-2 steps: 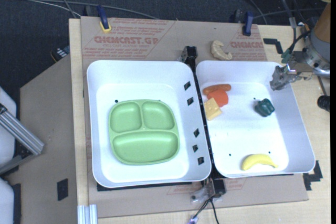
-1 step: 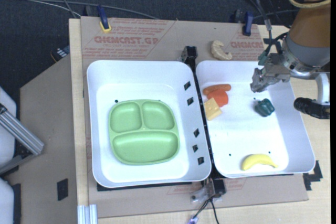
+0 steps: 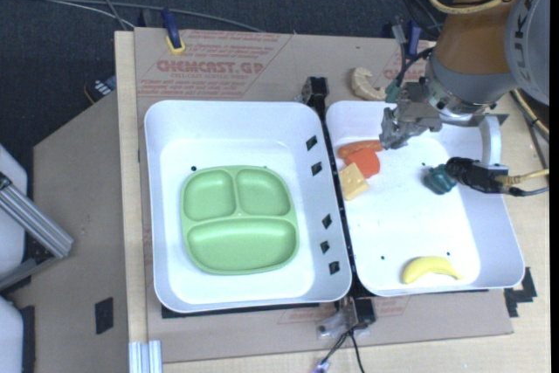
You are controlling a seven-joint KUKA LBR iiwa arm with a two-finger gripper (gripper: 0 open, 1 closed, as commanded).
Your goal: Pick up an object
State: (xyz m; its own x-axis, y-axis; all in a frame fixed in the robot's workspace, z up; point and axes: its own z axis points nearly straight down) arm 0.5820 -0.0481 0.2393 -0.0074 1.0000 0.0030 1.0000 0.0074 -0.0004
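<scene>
Tray: green divided tray (image 3: 238, 219), lying in the left bin (image 3: 166, 131)
Bench cover: printed brown cardboard (image 3: 214, 64), blue clamp (image 3: 173, 36) on its top edge

**Plastic on cardboard**

Both white bins (image 3: 166, 214) look like smooth, faintly glossy plastic. The green divided plate (image 3: 238, 218) is matt plastic. Printed brown cardboard (image 3: 210, 61) covers the surface. The banana (image 3: 430, 269) looks like shiny plastic.

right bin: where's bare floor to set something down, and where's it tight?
Free: the right bin's middle floor, bordered by the yellow wedge, the teal piece and the banana. Crowded: the upper-left corner, where the gripper hangs by the orange piece. The left bin has only margins around the green tray.
</scene>
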